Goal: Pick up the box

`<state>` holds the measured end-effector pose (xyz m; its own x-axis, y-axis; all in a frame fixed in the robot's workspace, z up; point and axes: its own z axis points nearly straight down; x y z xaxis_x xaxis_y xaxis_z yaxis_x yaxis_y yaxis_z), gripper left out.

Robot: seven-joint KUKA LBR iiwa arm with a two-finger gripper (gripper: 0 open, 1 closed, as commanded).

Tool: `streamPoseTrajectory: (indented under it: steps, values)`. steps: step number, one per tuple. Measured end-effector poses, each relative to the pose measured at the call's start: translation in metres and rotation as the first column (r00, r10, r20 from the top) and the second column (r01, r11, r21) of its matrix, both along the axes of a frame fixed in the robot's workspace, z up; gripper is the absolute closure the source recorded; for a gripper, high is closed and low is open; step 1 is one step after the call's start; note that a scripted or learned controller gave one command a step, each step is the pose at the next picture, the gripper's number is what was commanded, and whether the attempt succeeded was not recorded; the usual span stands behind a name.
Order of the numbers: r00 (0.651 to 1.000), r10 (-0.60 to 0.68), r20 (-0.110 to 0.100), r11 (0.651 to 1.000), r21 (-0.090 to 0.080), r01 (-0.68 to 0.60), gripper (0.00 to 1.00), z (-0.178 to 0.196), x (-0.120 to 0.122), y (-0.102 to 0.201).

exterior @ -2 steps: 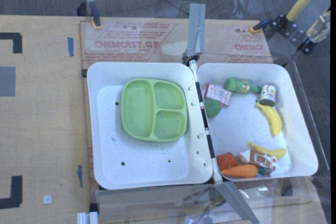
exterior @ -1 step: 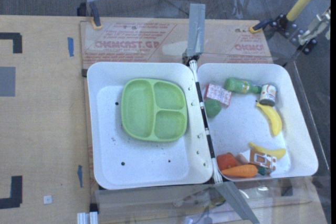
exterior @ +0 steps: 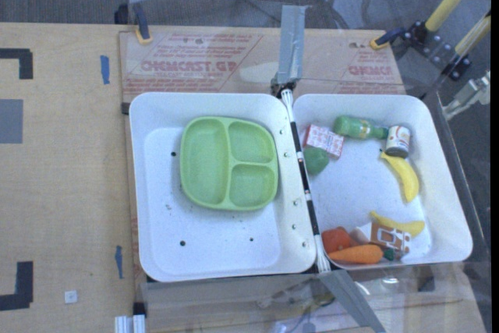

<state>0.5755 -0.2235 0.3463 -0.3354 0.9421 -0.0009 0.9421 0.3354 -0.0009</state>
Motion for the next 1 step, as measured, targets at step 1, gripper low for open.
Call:
streamPoseTrajectory:
  steps: [1]
  values:
    - [1.000,0.001,0.003,1.000,-0.003,-0.001,1.00,0.0099,0.0024,0.0000]
